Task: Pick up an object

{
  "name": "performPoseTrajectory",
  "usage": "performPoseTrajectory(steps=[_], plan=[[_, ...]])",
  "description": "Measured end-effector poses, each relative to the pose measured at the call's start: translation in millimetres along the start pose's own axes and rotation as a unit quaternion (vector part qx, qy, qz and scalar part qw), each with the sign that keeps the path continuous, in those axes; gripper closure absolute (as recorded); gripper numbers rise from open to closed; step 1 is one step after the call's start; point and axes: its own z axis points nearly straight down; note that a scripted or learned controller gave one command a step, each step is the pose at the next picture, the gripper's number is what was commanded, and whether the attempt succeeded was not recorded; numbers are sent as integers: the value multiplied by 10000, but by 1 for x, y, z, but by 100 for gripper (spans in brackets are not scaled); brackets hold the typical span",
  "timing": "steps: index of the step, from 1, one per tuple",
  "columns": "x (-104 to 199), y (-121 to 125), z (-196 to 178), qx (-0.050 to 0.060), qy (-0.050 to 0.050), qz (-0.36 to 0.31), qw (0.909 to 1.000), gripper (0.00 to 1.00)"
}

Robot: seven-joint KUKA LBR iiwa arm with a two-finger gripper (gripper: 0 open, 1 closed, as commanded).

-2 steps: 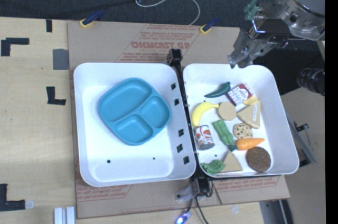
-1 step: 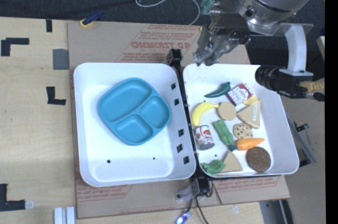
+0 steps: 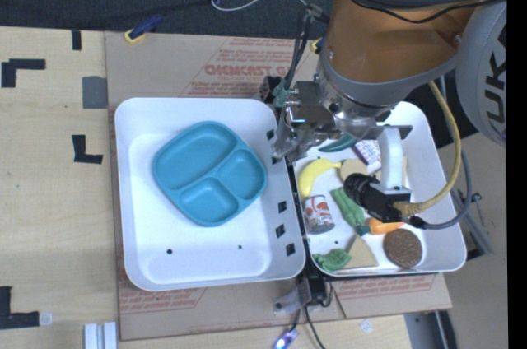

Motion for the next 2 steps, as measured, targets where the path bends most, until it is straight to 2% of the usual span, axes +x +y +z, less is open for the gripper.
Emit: performPoseTrajectory(steps=[1,2], plan=[[1,1,-18,-72,20,-15,10000,100],[1,1,-28,-62,18,-21,10000,100]])
